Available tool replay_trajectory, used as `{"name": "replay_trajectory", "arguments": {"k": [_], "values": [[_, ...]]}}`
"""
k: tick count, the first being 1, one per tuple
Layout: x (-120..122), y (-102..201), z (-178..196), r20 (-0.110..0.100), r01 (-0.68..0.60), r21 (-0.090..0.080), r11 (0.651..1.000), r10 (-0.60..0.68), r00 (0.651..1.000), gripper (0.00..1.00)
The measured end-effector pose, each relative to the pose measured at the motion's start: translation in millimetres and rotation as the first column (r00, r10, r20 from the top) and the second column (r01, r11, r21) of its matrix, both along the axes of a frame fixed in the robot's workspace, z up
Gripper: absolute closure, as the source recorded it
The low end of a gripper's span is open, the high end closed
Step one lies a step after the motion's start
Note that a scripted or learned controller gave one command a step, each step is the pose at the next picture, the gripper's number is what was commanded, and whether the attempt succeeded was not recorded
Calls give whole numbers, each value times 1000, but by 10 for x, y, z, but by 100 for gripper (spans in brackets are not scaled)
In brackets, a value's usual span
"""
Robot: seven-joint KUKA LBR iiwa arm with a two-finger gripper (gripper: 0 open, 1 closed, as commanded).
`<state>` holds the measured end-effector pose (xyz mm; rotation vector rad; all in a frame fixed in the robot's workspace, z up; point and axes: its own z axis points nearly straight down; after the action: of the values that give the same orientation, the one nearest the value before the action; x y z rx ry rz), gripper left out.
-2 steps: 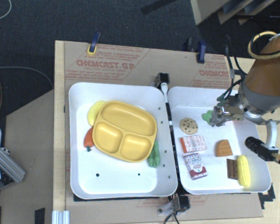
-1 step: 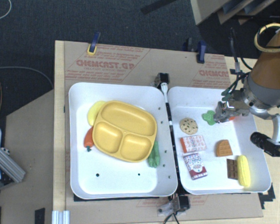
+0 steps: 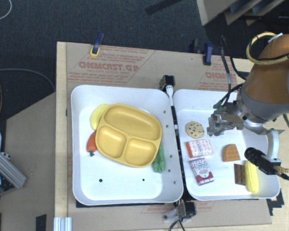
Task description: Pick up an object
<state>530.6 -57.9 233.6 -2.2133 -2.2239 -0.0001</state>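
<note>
Two white bins side by side. Gripper (image 3: 217,123) hangs over the right bin (image 3: 184,103), above the cookie (image 3: 194,129) and red-and-white packets (image 3: 199,148); nothing visibly held, finger spacing too murky to judge. Left bin (image 3: 82,101) carries a yellow divided tray (image 3: 128,134).
</note>
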Motion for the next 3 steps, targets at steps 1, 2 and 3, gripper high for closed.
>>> {"name": "replay_trajectory", "arguments": {"k": [1, 2, 3], "values": [[-281, 440, -160, -3, 0, 0, 1000, 0, 1000, 100], [-510, 714, -105, -1, 1, -1, 1000, -1, 1000, 100], [-417, 740, -188, 2, 4, -3, 1000, -4, 1000, 100]]}}
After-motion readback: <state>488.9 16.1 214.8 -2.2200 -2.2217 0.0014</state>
